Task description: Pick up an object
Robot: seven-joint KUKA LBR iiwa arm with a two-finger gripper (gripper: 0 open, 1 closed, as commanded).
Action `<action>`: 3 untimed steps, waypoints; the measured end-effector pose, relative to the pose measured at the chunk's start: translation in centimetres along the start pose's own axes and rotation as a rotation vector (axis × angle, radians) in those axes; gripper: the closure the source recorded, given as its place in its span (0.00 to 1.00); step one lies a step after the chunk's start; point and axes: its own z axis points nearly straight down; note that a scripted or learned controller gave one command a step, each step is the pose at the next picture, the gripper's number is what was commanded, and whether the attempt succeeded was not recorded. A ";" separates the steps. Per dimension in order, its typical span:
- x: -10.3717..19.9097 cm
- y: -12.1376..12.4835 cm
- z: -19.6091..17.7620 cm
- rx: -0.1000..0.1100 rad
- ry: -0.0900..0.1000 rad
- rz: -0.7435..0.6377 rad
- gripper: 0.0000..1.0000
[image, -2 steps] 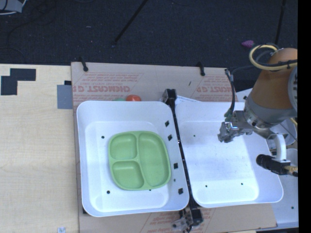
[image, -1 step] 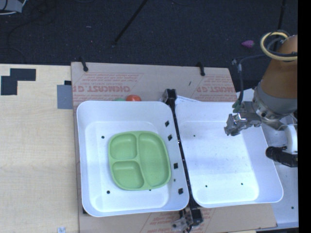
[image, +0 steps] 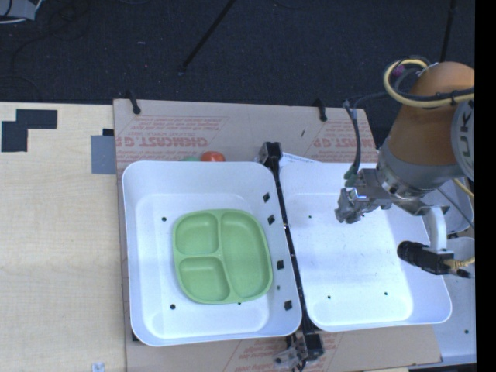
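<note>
Gripper over the right bin

We saw the gripper [image: 350, 208] at centre right above the right bin [image: 364, 301]; we couldn't tell its state. A green tray [image: 222, 256] lay in the left bin [image: 147, 285].

Evenly and brightly lit from above across the tabletop [image: 62, 231], fading to near black on the floor [image: 232, 37] at the top. Mild glare on the white bins [image: 147, 208], washing out their walls. Soft, short shadow under the green tray [image: 222, 256]. Slightly soft focus throughout, with grainy noise in the dark areas and low resolution overall.
</note>
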 end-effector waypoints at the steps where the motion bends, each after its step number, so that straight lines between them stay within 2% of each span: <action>1: 4.4 0.0 -0.1 0.000 0.001 -0.002 1.00; 2: 9.9 -0.3 1.4 0.001 0.001 -0.002 1.00; 3: 15.5 -0.7 0.6 0.000 0.000 -0.003 1.00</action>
